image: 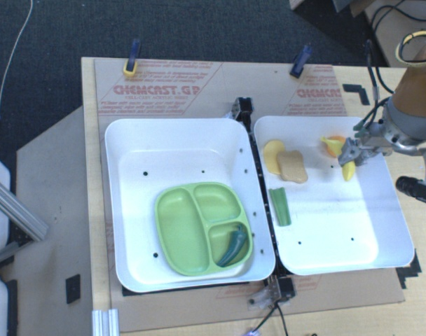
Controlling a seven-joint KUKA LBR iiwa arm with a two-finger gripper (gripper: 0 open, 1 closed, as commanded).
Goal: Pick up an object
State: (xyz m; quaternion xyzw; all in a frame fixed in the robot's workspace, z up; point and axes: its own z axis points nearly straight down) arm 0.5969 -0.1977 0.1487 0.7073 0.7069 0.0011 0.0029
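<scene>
gripper [353,154] clamped on a small yellow banana-ish piece [348,171], right bin [381,250] around 1 o'clock, orange bit [332,144] just beside

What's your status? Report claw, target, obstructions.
Claw low over right bin, at yellow piece; grip unconfirmed. Orange piece alongside. Nothing seen blocking.

A yellow banana-like piece [348,171] hangs upright at the gripper's [350,161] tip near the right bin's [381,254] 1 o'clock corner, an orange-and-yellow piece [331,145] lying just beside it at its 10 o'clock.
</scene>
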